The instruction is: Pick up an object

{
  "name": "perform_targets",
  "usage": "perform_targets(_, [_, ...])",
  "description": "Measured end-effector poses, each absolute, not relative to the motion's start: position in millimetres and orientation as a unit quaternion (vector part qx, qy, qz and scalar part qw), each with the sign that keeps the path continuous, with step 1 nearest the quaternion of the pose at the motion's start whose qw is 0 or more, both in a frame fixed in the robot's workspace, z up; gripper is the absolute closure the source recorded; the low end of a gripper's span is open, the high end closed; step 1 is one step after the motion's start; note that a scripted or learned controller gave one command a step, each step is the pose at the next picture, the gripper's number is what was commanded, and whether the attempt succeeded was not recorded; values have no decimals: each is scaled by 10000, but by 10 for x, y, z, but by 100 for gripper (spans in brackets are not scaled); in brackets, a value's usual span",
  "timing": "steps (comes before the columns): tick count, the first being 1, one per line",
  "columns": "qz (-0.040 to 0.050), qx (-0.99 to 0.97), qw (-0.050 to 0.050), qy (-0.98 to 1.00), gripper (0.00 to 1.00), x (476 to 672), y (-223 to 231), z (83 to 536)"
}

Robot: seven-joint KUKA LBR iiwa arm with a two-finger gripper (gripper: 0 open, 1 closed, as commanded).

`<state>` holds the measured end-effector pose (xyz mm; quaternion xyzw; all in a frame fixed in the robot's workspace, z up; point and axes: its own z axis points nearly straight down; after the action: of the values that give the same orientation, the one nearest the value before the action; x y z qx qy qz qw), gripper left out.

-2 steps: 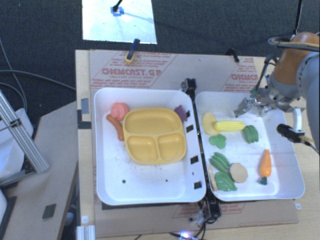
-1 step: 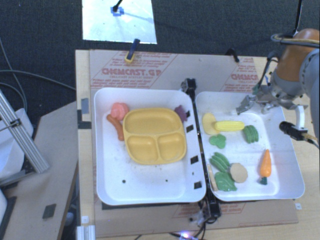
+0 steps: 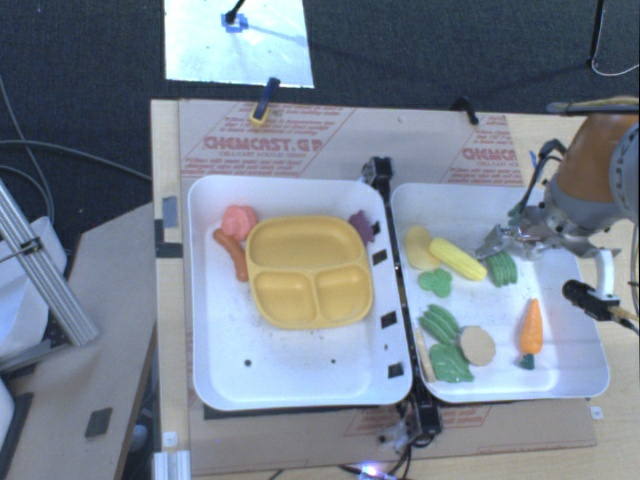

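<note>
Looking from your gripper [image 3: 500, 240], you find the yellow tray [image 3: 305, 270] far to its left in the other bin. The corn [image 3: 458, 259] lies just left of it, the carrot [image 3: 531, 328] below. Whether the fingers hold something, I cannot tell.

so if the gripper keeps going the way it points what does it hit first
The gripper points down and left, toward the green ridged piece and the yellow corn. It would probably meet the green piece first, though height is hard to judge.
</note>
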<state>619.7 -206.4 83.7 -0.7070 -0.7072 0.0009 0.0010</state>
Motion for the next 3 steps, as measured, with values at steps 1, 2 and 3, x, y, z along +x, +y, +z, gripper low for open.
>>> perform_targets(1, [-21, -7054, -37, -7088, 0, 6453, -2062, 1323])
perform_targets(2, [-4, -7051, 25, -7091, 0, 6693, -2040, 831])
perform_targets(3, [-15, -7057, -23, -7085, 0, 6698, -2063, 1031])
